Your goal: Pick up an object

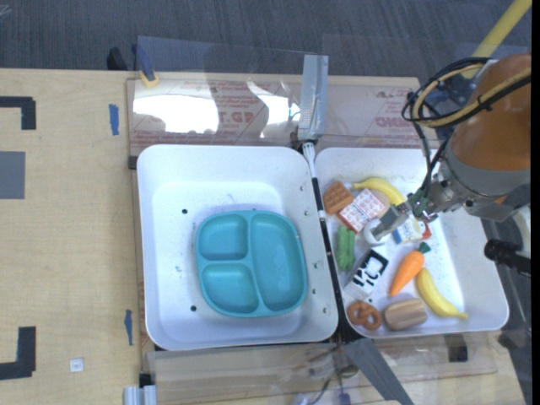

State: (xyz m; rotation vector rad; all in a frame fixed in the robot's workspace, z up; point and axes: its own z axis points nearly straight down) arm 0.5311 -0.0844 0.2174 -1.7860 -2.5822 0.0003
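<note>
Your gripper (pixel 390 224) hangs low over the right bin (pixel 481 298) centre (fingers' spread impossible to tell), just above the carrot (pixel 407 272), with a banana (pixel 437 294) along the bin's right edge.

2 white bins were seen side by side. A teal plate (pixel 251 262) lay in the left bin (pixel 160 226). The gripper (pixel 390 224) hung over the right bin (pixel 481 294), above a carrot (pixel 407 271), 2 bananas, and a pretzel (pixel 364 314).
</note>
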